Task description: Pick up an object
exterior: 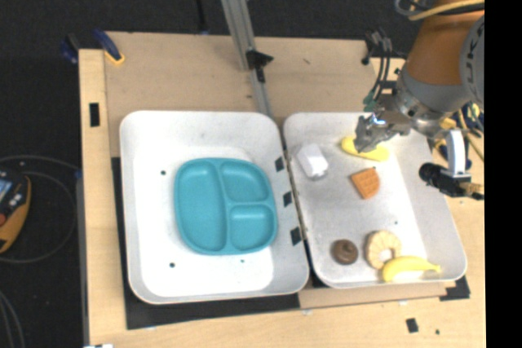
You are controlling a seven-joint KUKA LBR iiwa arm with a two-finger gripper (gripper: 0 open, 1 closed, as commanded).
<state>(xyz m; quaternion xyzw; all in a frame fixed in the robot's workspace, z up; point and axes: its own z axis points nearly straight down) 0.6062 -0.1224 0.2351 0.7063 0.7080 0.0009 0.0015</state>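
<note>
Here your tool (372,132) hangs low over the far edge of the right bin (424,216), its tip right at a flat yellow piece (361,147) that lies on the bin floor there; the two look to be touching, but you cannot tell from this slant whether the tool is spread or pressed together, nor whether it has any hold on the piece. Behind the tool, the grey wrist rises to the orange band (440,33) on the arm, which comes in from the right.

Just nearer to you than the tool sits an orange cracker-like square (366,182), apart from the yellow piece. To the tool's left, near the bin's left wall, lies a small white block (311,161). Well to the near side of the tool, along the bin's near edge, you have a brown doughnut (345,251), a pale round pastry (381,247) beside it, and a banana (409,268) touching the pastry's near side.

Further left of the tool, across the divide, the left bin (147,175) carries a blue sectioned plate (224,205) lying flat near its middle. Both bins rest on the wooden counter (171,73), and a metal rail (236,8) slants up from between them at the far side.
</note>
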